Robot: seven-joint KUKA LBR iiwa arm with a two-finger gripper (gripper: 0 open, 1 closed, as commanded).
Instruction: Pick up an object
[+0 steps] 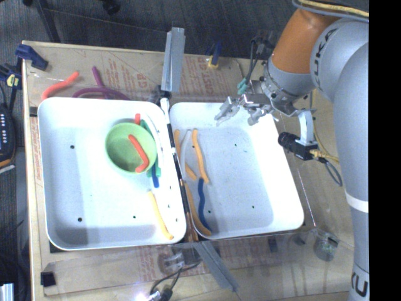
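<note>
Gripper [240, 110], fingers spread and holding nothing, poised over the far edge of the right bin [285, 193]. Orange strips [199, 155] and blue strip [202, 196] lie along that bin's left wall; pickup not begun.

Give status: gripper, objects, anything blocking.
Gripper open, holding nothing, over right bin far edge. Orange strips and blue strip lie along its left wall. Green bowl in left bin. No obstruction.

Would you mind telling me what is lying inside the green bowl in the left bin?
A curved red strip lies inside the green bowl, its lower end hooking toward the rim. Whatever lies beneath the bowl on the left bin floor is covered.
</note>
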